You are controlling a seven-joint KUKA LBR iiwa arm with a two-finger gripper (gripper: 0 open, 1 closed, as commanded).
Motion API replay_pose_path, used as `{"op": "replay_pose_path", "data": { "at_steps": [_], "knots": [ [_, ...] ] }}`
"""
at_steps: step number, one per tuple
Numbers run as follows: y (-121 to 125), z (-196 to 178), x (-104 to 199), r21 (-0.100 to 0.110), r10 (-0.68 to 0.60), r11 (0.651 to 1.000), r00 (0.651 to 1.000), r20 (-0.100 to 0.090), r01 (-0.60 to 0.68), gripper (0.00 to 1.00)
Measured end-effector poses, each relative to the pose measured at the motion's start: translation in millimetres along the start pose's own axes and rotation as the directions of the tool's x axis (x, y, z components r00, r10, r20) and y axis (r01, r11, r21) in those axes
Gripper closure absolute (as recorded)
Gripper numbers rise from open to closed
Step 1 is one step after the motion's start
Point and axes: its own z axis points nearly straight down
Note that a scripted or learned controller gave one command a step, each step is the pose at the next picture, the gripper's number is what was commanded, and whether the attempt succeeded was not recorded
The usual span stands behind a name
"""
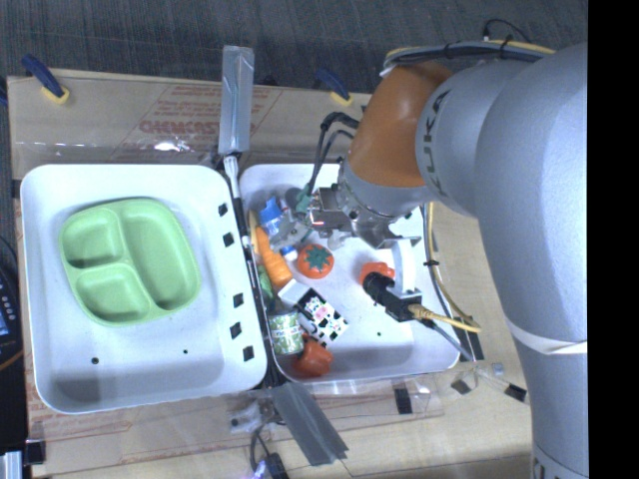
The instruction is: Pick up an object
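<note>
My gripper is low in the back left part of the right bin, under the orange-banded wrist. It hovers among a blue packet, an orange carrot and a red tomato with a green top. Nothing shows as lifted. Further forward lie a small red piece, a black-and-white patterned block, a green can and a red item.
The left bin holds a green divided plate. A dividing wall with black clips runs between the bins. The arm's big grey body covers the bench's right side.
</note>
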Motion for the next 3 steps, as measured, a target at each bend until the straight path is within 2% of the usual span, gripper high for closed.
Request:
{"op": "replay_pose_path", "data": {
  "at_steps": [1,2,3],
  "knots": [
    [-16.0,-13.3,55.9,0.002,0.045,0.999,0.999,-0.001,-0.045,0.00],
    [-32.3,0.3,-15.3,0.000,0.053,0.999,0.999,0.000,-0.053,0.00],
    [-44.6,25.3,-42.0,0.000,0.091,0.996,0.996,-0.001,-0.091,0.00]
  ]
}}
